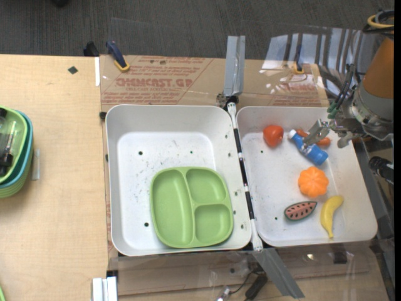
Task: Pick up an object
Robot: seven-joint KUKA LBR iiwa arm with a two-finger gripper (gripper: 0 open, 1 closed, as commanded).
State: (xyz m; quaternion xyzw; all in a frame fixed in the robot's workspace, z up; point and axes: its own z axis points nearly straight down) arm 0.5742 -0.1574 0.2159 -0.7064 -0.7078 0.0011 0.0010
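In the right bin [357, 231] lie a red tomato-like toy [272, 135], a blue bottle-shaped toy [311, 150] with a small orange piece [323, 141] behind it, an orange fruit [312, 182], a watermelon slice [300, 210] and a yellow banana [330, 214]. My gripper [331, 135] hangs over the bin's far right part, just above and right of the blue toy. Its fingers stand apart, open, and nothing sits between them.
The left bin [125, 168] holds a green divided plate [191, 205]. A metal divider [241, 168] runs between the bins. Cardboard [156, 80] lies behind them, and stacked green containers [12, 149] sit at the bench's left edge.
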